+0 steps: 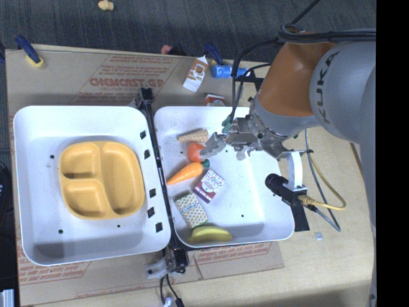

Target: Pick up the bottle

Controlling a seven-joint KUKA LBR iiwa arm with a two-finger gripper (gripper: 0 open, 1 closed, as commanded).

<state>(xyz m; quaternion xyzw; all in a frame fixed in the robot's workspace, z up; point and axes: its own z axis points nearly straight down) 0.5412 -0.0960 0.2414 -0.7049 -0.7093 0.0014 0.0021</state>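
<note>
My gripper (214, 144) hangs open over the right shallow white bin (255, 219), just beside a small red-orange round object (195, 151).

A brown cardboard sheet (121, 75) with red print lies on the bench under two white bins. Past its top edge the floor (160, 11) is dark grey carpet with fine lines. A small yellow bit (105, 5) sits on the carpet. Blue clips (29, 51) grip the cardboard at its top edge. The light is soft and even.
</note>
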